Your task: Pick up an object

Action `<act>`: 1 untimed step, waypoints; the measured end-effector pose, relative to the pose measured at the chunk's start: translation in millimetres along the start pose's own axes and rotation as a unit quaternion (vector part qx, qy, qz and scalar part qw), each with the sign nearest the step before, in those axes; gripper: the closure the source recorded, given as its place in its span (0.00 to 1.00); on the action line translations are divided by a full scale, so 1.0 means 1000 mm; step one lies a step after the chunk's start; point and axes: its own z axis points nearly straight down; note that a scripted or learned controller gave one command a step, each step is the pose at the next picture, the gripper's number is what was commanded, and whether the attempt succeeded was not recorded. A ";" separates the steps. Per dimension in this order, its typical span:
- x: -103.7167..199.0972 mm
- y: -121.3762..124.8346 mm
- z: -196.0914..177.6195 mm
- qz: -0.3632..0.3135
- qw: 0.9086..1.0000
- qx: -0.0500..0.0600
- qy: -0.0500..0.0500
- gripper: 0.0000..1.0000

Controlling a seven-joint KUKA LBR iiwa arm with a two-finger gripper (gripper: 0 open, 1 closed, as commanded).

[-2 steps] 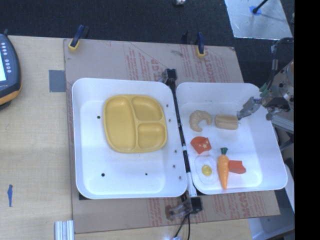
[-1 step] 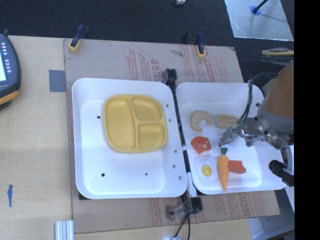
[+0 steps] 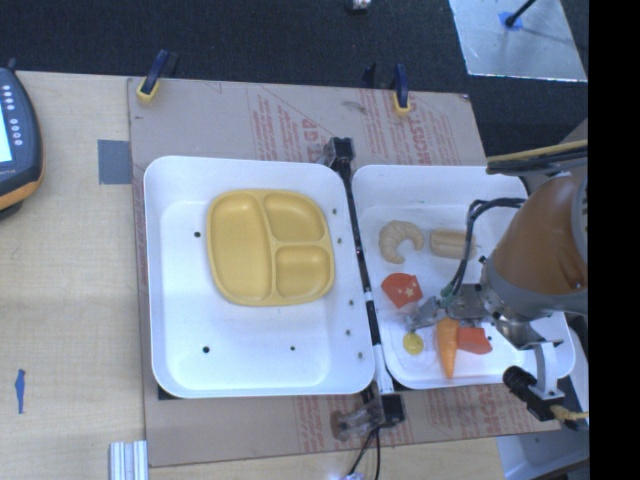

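Two white bins sit side by side on the bench, and the near edge of the right bin [image 3: 400, 376] carries most of the small things. A carrot [image 3: 447, 347] lies there, pointing toward that near edge, with a small red piece [image 3: 473, 341] touching its right side and a little yellow ball [image 3: 413, 344] just to its left. The gripper [image 3: 440, 308] hangs directly above the carrot's top end, at the end of the grey arm [image 3: 535, 253] with its orange band, which covers the bin's right side. Whether its jaws are released or clenched cannot be told from this slant, and nothing can be seen between them. A red strawberry-like piece [image 3: 401, 289] lies just left of the gripper, toward the bin's left wall. Farther back, a pale croissant [image 3: 401, 237] and a tan block [image 3: 448, 242] lie side by side near the middle of the bin. The left bin [image 3: 170, 268] holds a yellow divided plate [image 3: 269, 245] toward its far edge.
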 end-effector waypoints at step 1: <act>-0.001 0.002 -0.014 -0.002 1.000 -0.002 0.000 1.00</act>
